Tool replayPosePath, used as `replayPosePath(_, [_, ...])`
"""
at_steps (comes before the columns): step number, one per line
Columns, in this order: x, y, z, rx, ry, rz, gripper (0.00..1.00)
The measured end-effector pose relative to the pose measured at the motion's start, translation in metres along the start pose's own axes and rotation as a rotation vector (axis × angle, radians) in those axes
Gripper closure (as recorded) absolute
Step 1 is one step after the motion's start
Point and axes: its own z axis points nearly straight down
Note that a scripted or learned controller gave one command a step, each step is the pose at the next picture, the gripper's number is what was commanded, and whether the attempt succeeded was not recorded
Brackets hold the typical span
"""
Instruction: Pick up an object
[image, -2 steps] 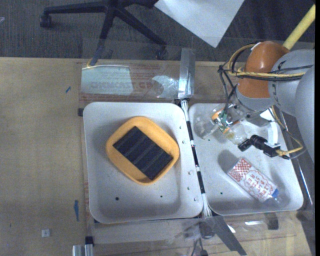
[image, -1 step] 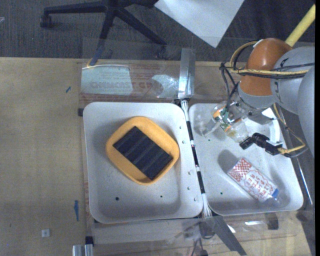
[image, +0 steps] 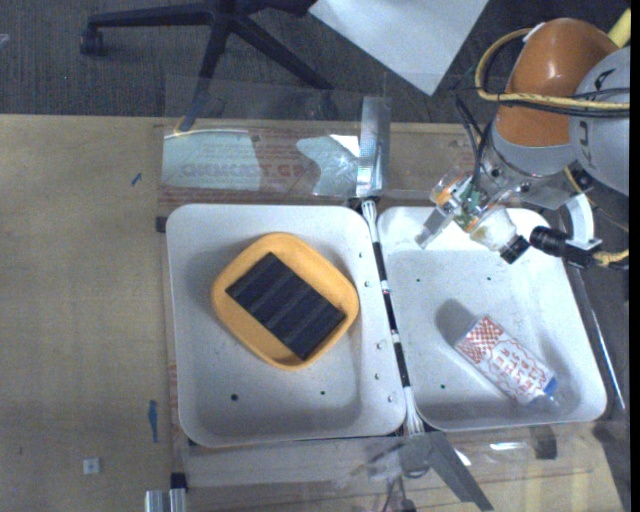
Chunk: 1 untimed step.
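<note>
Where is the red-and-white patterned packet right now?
The red-and-white patterned packet lies in the right white bin, toward its lower right corner, well below the gripper.

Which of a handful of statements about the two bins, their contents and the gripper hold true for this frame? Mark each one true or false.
1. The yellow tray with the dark ridged insert lies in the left bin. True.
2. The red-and-white patterned packet lies in the left bin. False: it lies in the right bin, toward its near right corner.
3. The gripper holds the packet. False: the gripper is at the right bin's far left corner, apart from the packet, with nothing seen between its fingers.
4. The gripper is over the right bin, not the left. True.
5. The yellow tray and the packet touch. False: they lie in separate bins.
</note>
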Motion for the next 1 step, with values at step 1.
replayPosePath(1, [-0.0015,0.0004,-0.0105,-0.004,-0.004,0.001,1.0])
